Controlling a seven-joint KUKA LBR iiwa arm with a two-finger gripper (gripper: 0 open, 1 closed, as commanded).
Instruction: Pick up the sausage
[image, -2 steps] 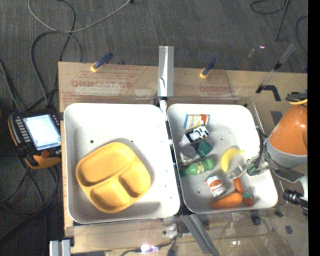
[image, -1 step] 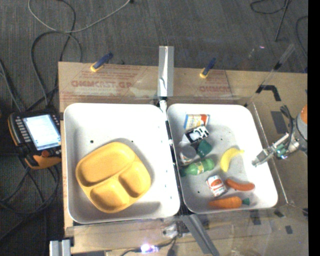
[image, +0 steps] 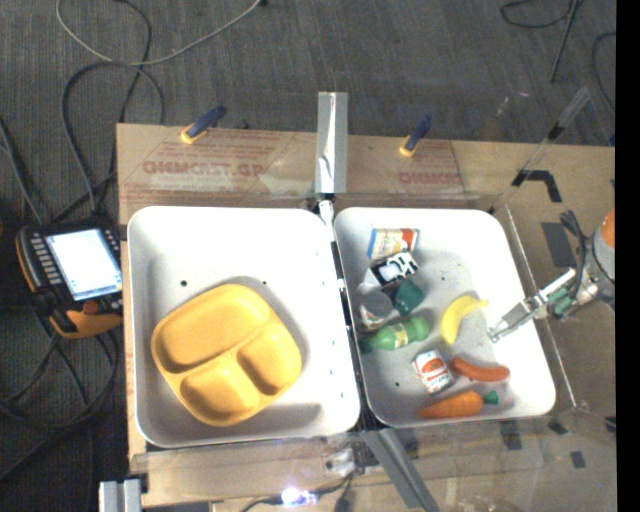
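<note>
Whether the fingers stand parted or closed cannot be told at this scale; nothing is seen held by the gripper (image: 497, 329), which is poised over the right bin (image: 520, 290) near its right wall. A cardboard-covered bench (image: 240, 165) is shown bearing the two white bins, with dark carpet and loose cables beyond it and a lit handheld screen (image: 78, 264) at the left. The arm (image: 585, 285) is brought in from the right at a slant, the thin fingers angled down and to the left. The sausage (image: 481, 371) is found below the gripper, apart from it, lying near the bin's front right corner. A carrot (image: 455, 405) lies just in front of it, a small red can (image: 432, 371) just beside it on the left, and a banana (image: 459, 315) is placed left of the fingertips. Bare bin floor is left around the gripper along the right wall. A yellow divided tray (image: 226, 352) is held in the left bin (image: 160, 240).
</note>
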